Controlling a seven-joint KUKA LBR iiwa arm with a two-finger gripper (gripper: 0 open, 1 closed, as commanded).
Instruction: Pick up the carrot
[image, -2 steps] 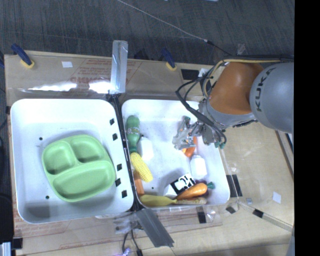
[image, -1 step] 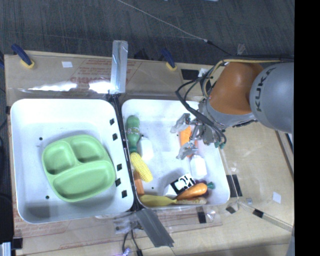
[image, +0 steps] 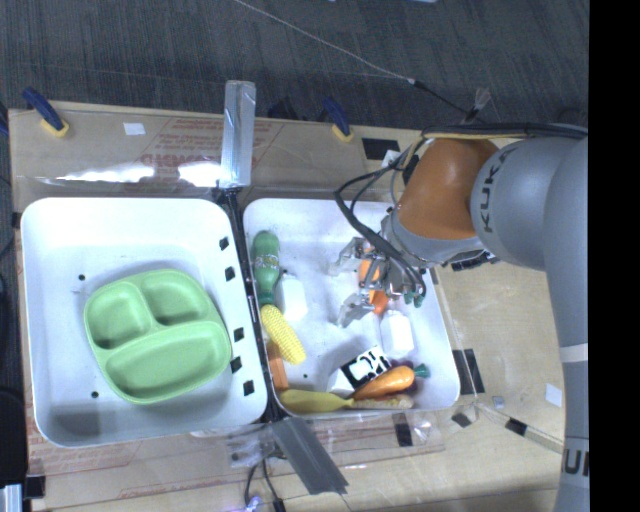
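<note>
- Camera view: grey KUKA arm with an orange band (image: 450, 190) reaches in from the right over the right shallow white bin (image: 310, 215).
- Two-finger gripper (image: 362, 283) hangs low in that bin's middle-right; metal fingers (image: 350, 312) look spread, with a small orange piece between them, too blurred to say what it is or whether it is pinched.
- Orange carrot with a green top (image: 385, 381) lies near the bin's front right corner, apart from the gripper.
- Around the carrot: black-and-white block (image: 364, 365) touching its left end, yellow banana (image: 312, 401) along the front wall just beside it, small white bottle-like thing (image: 400, 335) between gripper and carrot.
- Left side of that bin: one green cucumber (image: 266, 258), one yellow corn cob (image: 282, 333), one small orange piece (image: 277, 372) by the wall.
- Left white bin (image: 60, 230) holds one green three-compartment plate (image: 155, 335).
- Count: two bins, one carrot, one plate.
</note>
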